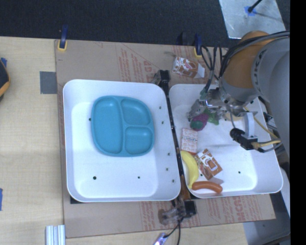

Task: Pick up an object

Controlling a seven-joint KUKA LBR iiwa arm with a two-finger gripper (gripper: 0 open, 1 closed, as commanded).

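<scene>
Orange-red hot dog (207,188) at near rim of right bin (255,180), w/ banana (189,168) and brown packet (209,164) just behind. Small carton (188,140) mid-bin. Farther back, gripper (206,112) low over purple-green toy (199,121); claw state: can't tell. Left bin (76,137) holds blue divided plate (123,125).

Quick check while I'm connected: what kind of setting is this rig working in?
Most likely a robotics lab test bench, not a kitchen. Two white bins sit on clamped cardboard, holding toy food like a banana and a blue divided plate, with the gripper over the right bin.
</scene>
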